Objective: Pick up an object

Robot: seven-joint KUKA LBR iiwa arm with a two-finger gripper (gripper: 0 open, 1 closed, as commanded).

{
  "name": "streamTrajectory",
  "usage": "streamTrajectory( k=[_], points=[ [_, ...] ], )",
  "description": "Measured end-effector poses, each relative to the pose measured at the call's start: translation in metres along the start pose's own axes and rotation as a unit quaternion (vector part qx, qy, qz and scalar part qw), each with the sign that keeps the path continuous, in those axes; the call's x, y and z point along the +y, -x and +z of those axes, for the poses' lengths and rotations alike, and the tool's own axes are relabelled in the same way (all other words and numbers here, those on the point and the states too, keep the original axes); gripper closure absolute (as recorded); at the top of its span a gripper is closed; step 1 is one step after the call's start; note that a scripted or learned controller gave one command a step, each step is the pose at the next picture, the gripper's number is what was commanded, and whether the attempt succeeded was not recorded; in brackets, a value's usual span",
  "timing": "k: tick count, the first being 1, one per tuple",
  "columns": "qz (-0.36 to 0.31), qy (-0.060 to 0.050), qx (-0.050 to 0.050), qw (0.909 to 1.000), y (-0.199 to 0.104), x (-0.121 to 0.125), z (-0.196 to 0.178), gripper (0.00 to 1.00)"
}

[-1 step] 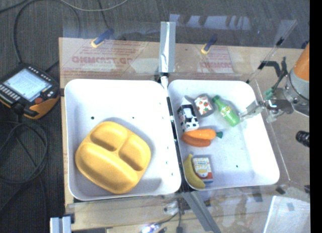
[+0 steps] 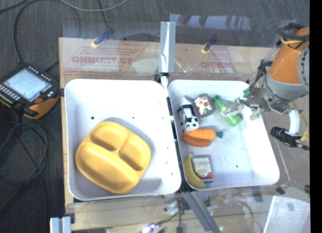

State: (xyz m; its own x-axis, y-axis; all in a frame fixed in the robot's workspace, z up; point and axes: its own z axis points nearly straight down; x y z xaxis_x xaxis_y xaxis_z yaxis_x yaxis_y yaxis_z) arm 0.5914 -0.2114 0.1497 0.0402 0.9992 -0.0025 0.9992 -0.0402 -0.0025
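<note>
The right bin [image 2: 261,151] holds several small objects. A green bottle-shaped toy [image 2: 232,118] lies near its back right, and my gripper [image 2: 243,107] hangs right over that toy's upper end, partly hiding it. A red-and-white cube [image 2: 203,104] sits left of the green toy. Beside the bin's left wall stands a black-and-white cow toy [image 2: 188,118]. An orange carrot [image 2: 199,136] lies below the cow. At the bin's front left, a banana [image 2: 191,173] curves around a small printed carton [image 2: 202,167].
A large yellow compartment dish [image 2: 113,156] fills the front of the left bin [image 2: 80,96]. The grey arm with its orange band [image 2: 286,68] reaches in from the right above the bin's rim. A teach pendant [image 2: 27,89] and cables lie on the floor at left.
</note>
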Motion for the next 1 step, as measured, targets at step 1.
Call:
streamTrajectory(
  k=[1],
  points=[
    [-0.029,0.004,0.004,0.9996,-0.0015,0.0281,0.0530,0.00]
  ],
)
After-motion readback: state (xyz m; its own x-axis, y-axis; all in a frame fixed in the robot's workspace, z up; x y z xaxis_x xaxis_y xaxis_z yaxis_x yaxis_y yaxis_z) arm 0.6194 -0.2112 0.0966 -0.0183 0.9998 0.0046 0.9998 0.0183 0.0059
